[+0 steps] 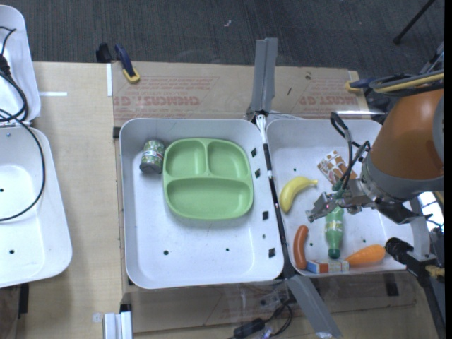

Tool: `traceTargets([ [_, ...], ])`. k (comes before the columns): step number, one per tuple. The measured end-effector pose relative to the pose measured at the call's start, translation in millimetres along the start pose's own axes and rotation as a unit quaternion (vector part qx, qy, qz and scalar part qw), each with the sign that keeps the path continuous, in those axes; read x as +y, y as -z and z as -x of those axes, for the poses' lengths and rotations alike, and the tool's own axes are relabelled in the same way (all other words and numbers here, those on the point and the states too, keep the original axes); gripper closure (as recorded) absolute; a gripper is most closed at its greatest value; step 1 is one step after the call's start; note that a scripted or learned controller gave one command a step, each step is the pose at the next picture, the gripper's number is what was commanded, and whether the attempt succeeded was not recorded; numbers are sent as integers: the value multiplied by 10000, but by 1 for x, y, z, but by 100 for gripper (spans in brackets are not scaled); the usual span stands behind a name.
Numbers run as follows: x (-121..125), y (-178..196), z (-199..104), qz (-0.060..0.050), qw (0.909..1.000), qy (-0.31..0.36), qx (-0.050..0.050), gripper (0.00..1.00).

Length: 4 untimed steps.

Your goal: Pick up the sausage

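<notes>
Here, pincer (326,208) hovers low in right bin (282,143), right of frame, just above green bottle (333,233); finger spread cannot be told. Sausage (301,246) lies upright at bin's lower left, untouched, below banana (295,191). Carrot (366,256) near lower edge. Green tray (207,179), small can (152,155) in left bin (191,267).

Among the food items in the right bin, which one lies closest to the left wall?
The red sausage, lying lengthwise beside that wall; the banana and carrot lie farther right.
</notes>
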State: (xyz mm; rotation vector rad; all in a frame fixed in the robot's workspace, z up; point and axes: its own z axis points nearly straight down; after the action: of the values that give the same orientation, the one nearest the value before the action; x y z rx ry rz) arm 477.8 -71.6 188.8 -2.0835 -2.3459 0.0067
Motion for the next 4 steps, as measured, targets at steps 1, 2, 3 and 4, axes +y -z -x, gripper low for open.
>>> traceTargets([
  [1, -4, -72, 25, -6, 9985, 555, 8, 0],
  [2, 5, 0, -36, 2, 9980, 637, -3, 0],
  [3, 45, 33, -8, 2, 9977, 677, -7, 0],
  [4, 60, 16, 2, -4, 9982, -594, -8, 0],
])
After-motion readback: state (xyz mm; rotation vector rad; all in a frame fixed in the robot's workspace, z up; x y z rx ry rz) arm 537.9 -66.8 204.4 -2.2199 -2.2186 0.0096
